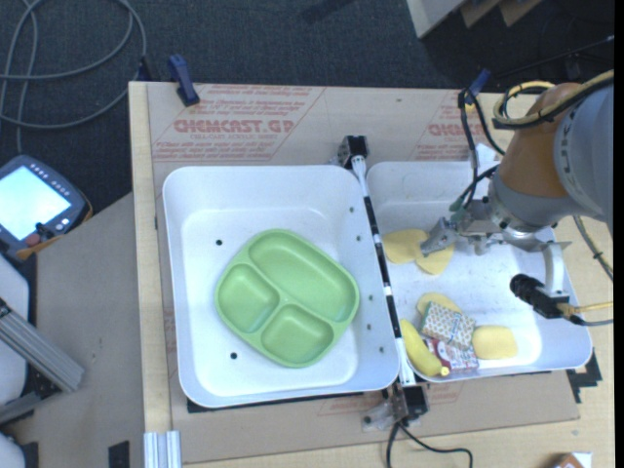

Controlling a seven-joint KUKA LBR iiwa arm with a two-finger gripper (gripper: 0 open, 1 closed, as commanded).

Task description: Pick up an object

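Observation:
My gripper (pixel 444 239) hangs low in the right bin (pixel 419 181), near its left wall. Its tip is right beside two flat yellow pieces (pixel 408 246), and whether it touches them I cannot tell. Nearer the bin's front lie a banana (pixel 420 351), a patterned packet (pixel 454 337), a small yellow lump (pixel 494 341) and another yellow piece (pixel 438 306). Nothing shows as held by the gripper.
The left bin (pixel 195 203) holds a green divided plate (pixel 287 296). A black divider rail (pixel 375 252) runs between the two bins. The arm's orange band and grey body (pixel 556 164) lean over the right bin's far right side.

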